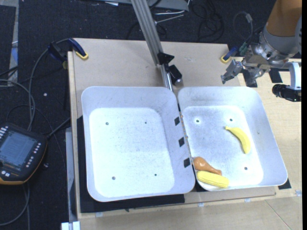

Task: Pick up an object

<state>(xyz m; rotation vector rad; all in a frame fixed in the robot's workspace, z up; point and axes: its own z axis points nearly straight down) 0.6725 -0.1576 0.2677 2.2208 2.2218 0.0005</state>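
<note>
Jaws spread apart and holding nothing, that's how the gripper (238,75) hangs right now, up past the far rim of the right bin (271,143), over bare tabletop (120,63) and not yet over anything worth grabbing. The arm (283,20) comes in from the right, orange band showing above the wrist, parked high, which I'd read as a start pose before a descent.

So what's on offer? All three candidates sit in the right bin. A banana (239,136) lies alone on the floor of the bin, right of centre, with free space around it; that looks the easiest pick. Down at the near left corner, a yellow corn cob (212,179) lies against the bin's near wall, with an orange, drumstick-shaped toy (205,165) just beside it, touching or nearly so. Crowded into the corner like that, those two would leave little room for fingers.

The left bin (91,128) is a shallow white tray with speckled scuffing across its floor, same as its neighbour. Both sit side by side on a pale wooden tabletop, with yellow clamps (81,55) at the far corners. A slanted metal rail (148,28) runs down to the seam between the bins. Beyond the bench, dark carpet, loose cables, and a teach pendant (17,152) lying on the floor at left.
</note>
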